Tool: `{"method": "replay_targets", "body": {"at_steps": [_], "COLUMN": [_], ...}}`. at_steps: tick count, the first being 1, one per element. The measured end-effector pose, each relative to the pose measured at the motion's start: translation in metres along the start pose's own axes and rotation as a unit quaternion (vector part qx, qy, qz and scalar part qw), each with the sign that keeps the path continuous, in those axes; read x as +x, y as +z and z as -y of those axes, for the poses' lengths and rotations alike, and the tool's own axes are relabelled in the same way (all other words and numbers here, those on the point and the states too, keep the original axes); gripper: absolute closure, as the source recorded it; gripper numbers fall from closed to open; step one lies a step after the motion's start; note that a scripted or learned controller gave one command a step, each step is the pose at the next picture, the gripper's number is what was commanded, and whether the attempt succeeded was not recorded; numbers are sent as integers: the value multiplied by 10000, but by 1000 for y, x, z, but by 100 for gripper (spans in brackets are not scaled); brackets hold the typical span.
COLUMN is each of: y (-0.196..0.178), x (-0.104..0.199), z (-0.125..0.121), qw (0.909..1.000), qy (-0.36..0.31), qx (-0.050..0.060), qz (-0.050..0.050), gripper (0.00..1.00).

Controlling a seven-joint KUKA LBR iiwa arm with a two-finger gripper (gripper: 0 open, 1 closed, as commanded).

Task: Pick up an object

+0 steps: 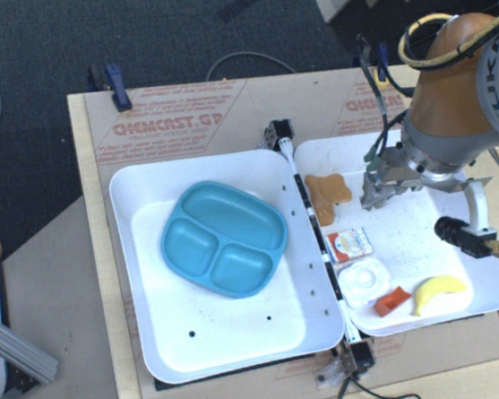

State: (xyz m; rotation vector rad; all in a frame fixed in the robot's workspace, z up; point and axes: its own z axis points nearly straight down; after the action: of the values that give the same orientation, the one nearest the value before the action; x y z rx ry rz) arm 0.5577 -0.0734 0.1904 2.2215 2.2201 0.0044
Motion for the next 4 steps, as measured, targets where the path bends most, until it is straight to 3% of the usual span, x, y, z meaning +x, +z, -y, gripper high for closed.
{"method": "replay_targets", "body": {"at_steps": [1, 2, 3, 4], "y": [6, 79, 107, 106], "x": [0, -37, -20, -19], "z": [-1, -43, -110, -99], "qw": [10000, 10000, 10000, 10000], "qy": [-2, 10, -19, 0], "qx": [23, 25, -9, 23], "qz": [2, 18, 9, 6], "gripper": [0, 0, 0, 0]}}
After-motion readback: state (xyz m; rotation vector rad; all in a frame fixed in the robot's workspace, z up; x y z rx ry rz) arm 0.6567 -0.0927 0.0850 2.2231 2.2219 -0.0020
